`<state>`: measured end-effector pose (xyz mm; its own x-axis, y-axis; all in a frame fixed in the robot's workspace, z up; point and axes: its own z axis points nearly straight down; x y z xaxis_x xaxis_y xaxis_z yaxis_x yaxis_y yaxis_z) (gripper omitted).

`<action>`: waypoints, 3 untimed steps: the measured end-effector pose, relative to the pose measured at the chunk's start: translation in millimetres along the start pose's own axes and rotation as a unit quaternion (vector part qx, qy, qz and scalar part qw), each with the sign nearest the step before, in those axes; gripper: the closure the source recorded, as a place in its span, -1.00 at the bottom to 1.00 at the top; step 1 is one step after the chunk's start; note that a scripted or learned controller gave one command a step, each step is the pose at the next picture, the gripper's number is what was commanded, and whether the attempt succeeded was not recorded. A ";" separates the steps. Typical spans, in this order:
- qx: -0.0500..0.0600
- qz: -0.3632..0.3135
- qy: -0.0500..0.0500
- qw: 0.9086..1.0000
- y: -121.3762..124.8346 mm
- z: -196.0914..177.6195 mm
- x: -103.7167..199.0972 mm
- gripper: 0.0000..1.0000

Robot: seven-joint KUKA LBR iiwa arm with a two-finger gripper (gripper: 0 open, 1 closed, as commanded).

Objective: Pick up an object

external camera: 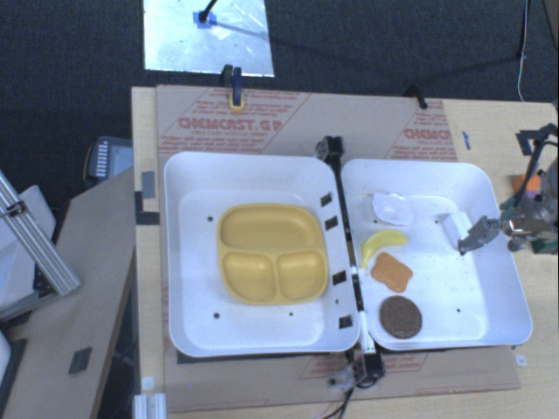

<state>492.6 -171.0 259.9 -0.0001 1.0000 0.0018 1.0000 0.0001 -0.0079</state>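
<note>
We take the right bin (pixel 489 234) as our landmark. The tool (pixel 472 235) sits low over its right-hand part, just inside the right wall, with the arm (pixel 534 208) coming in across that wall. The likeliest things to pick all lie to the camera's left of the tool, toward the divider between the two bins: a yellow banana-shaped piece (pixel 383 243) near the middle of the bin's left side, an orange piece (pixel 391 271) just below it and almost touching, a brown round disc (pixel 401 317) in the near-left corner, and a pale, translucent item (pixel 389 208) toward the far-left. The banana piece's long axis runs at a slant, from lower left up to the right, so we judge the tool would need to travel left across the bin and meet it across that curve. A whitish flat thing (pixel 454 227) lies right beside the tool, perhaps touching it; we cannot tell whether it is an object or part of the tool. We also cannot tell whether the tool is released or clenched, since it is small and dark here. The yellow divided tray (pixel 269 253) sits in the left bin (pixel 192 234), well apart from the tool. The arm's upper part is cut off at the frame's right.
</note>
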 end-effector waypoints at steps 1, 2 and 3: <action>-0.005 -0.002 -0.001 1.000 2.0 -4.7 0.3 -1.00; -0.002 -0.001 0.000 1.000 -1.8 57.2 2.3 -1.00; -0.003 0.000 -0.001 1.000 6.9 110.2 -4.0 -1.00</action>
<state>498.7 -174.8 149.6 -0.0010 1.0000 0.0006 1.0000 0.0010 -0.0013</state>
